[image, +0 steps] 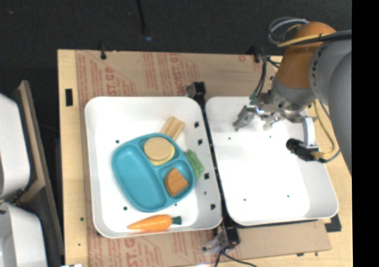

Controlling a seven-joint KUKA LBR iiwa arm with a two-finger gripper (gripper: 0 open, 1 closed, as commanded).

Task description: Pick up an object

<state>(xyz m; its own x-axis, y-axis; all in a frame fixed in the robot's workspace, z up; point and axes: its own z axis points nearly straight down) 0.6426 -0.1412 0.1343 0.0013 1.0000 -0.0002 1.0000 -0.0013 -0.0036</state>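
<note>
The left bin [103,141] holds a blue divided plate [139,180]. On the plate lie a round tan biscuit [160,149] and a brown toast piece [176,182]. A tan wooden block [173,126] leans at the plate's far edge, and a green leafy piece [196,164] sits at its right. An orange carrot [154,222] lies along the bin's near wall. My gripper [255,120] hangs over the far left part of the right bin [278,189], open, with nothing between its fingers [241,121].
A black clamp [196,90] sits where the two bins meet at the back. A black cable fitting [301,148] hangs off the wrist over the right bin. Cardboard-covered bench [136,73] surrounds both bins.
</note>
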